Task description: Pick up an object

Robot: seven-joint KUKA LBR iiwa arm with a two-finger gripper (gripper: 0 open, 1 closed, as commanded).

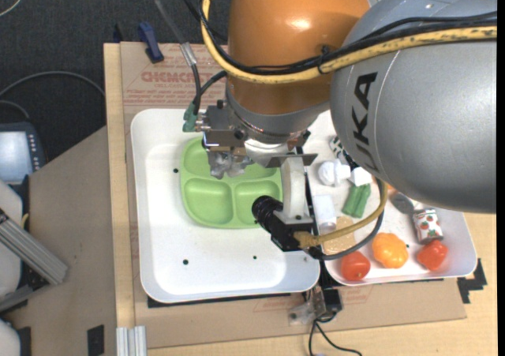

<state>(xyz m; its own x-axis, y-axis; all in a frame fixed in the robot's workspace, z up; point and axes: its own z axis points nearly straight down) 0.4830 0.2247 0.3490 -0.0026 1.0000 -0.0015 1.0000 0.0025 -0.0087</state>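
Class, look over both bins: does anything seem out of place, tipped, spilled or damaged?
Nothing stands out. The green divided tray lies flat in the left bin; the tomato, orange pepper and other toy foods sit inside the right bin, with no spill.

Two white bins (158, 212) sit side by side on the bench. One green divided tray (207, 192) lies in the left bin. The right bin's near edge carries two red tomatoes (355, 266), one orange fruit (390, 250), and one green stick (357, 200).

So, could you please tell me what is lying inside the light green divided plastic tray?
The green divided tray's visible front compartments hold nothing. The grey and orange arm covers its rear part, so anything there is hidden.
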